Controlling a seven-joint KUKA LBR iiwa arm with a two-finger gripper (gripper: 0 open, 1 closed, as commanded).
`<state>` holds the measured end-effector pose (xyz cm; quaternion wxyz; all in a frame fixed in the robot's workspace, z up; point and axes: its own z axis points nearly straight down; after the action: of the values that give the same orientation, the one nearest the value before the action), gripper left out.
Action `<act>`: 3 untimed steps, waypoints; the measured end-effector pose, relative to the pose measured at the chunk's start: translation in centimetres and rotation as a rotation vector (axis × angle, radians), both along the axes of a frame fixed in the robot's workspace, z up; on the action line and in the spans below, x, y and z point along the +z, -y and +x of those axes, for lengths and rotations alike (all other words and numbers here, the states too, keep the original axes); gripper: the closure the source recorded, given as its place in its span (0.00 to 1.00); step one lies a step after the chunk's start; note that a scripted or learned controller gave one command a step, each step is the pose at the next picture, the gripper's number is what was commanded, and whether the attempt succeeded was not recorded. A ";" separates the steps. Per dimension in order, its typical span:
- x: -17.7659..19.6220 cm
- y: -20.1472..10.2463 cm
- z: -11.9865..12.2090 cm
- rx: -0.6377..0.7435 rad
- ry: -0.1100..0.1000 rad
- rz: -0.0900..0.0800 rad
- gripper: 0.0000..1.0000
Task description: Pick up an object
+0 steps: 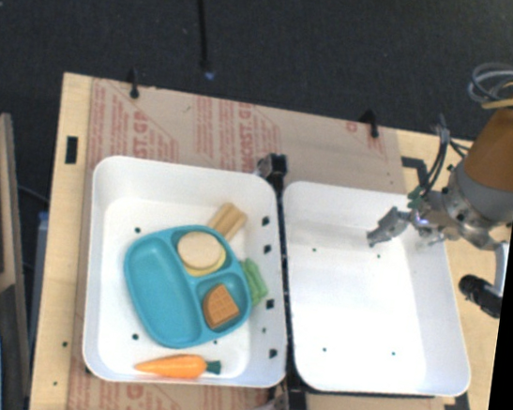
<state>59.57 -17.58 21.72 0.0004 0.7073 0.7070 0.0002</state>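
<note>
The left bin (102, 225) holds a blue divided tray (160, 295). On the tray lie a round tan biscuit (202, 251) and a brown waffle-like square (221, 307). A light wooden block (227, 219) leans at the tray's far edge, and a green piece (256, 283) pokes out on its right. An orange carrot (173, 365) lies along the bin's near wall. My gripper (387, 230) hangs over the far part of the right bin (423, 365), well away from all these objects, with nothing seen in it.
The two bins meet at a black-clipped seam (279, 250) in the middle of the bench. The arm's orange band (498, 148) and grey wrist (469, 206) come in over the right bin's far right corner. A black cable (202, 21) crosses the dark floor behind.
</note>
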 end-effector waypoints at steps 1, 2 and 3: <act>-2.5 0.7 1.6 0.000 -0.002 0.000 0.00; -5.0 1.8 2.5 0.000 -0.002 0.000 0.00; -3.7 1.8 2.5 0.000 0.001 -0.001 1.00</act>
<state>62.09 -19.40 17.97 0.0012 0.7074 0.7068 0.0004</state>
